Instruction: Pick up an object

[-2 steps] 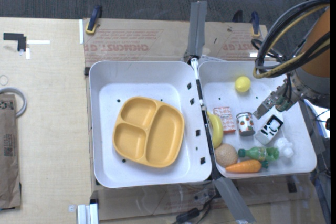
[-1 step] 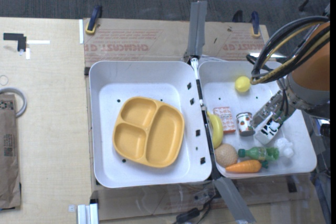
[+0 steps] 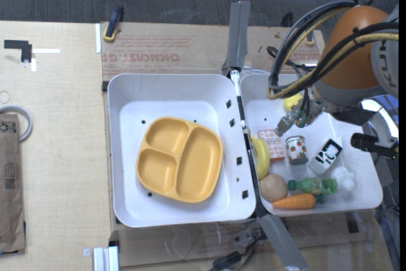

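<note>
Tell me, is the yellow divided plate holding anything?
Empty: the yellow plate in the left bin shows three bare compartments.

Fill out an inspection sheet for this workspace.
Surface: two white bins; left bin holds a yellow tray.
Job's things: right bin holds a carrot, brown ball, small jar, red packet, green toy.
Clutter: brown bag at far left.
End effector: low over the right bin, above the jar; nothing seen between its fingers.
Cables: black and yellow hoses along the arm.
Surroundings: cardboard sheet behind the bins.
</note>
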Robot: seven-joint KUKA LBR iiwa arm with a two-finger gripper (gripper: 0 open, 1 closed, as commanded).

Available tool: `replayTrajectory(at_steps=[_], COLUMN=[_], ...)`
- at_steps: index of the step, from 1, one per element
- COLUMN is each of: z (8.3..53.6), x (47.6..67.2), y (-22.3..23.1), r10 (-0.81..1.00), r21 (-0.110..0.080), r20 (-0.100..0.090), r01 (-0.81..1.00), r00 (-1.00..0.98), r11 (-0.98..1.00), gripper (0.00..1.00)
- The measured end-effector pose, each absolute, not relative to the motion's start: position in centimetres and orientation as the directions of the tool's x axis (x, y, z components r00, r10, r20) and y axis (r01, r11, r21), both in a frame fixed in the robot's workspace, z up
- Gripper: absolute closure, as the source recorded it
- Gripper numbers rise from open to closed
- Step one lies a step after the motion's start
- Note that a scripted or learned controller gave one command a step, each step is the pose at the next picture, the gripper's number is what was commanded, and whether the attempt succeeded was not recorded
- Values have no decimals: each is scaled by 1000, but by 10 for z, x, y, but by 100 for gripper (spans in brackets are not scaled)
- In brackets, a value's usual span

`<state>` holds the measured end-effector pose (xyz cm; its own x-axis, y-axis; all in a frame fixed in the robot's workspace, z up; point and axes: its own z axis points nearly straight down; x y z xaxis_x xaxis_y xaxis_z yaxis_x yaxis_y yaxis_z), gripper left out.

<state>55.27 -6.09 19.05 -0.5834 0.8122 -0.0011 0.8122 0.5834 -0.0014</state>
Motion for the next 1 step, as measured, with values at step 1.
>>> replayTrajectory(at_steps=[1], z=[219], x=[572], y=[-50], r10=[696], r21=[0], r20=[-3], r01=[696], r00=[-718], r11=[718], gripper=[100])
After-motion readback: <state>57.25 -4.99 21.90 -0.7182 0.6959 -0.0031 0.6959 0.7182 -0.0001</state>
